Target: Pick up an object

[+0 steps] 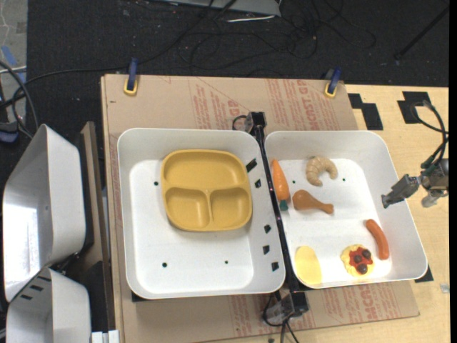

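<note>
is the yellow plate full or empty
Empty: the yellow plate in the left bin shows three bare compartments; the toy food lies in the right bin.

Tool [414, 188] low at the right edge, pointing left, nothing between its fingers

The left bin [143, 263] holds a yellow divided plate [207, 190]; the right bin [400, 199] holds toy foods, the hand [405, 189] at its right rim.

A brown bench board [214, 102] bears two white bins [139, 213] side by side.
</note>
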Robot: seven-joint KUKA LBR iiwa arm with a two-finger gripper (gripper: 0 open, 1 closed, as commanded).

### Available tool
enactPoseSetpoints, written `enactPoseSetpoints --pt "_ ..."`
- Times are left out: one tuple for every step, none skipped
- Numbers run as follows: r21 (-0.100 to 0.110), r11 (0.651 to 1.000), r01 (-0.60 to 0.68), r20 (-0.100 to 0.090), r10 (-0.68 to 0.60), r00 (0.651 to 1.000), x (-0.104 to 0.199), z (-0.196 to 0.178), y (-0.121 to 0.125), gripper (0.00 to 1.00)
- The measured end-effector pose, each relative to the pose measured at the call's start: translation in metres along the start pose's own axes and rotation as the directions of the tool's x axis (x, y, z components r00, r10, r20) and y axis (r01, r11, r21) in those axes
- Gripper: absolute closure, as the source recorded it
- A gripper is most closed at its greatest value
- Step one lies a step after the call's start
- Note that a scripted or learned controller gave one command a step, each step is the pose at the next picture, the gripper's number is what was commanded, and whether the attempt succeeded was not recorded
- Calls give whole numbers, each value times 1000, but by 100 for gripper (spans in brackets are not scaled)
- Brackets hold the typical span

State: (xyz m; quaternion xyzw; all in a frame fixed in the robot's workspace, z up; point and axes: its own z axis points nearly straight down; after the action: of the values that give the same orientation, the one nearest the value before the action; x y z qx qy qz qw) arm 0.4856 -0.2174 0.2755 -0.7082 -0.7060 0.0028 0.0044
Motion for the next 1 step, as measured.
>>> enactPoseSetpoints --pt "-10 1000 4 3 -4 1000 1 -5 2 0"
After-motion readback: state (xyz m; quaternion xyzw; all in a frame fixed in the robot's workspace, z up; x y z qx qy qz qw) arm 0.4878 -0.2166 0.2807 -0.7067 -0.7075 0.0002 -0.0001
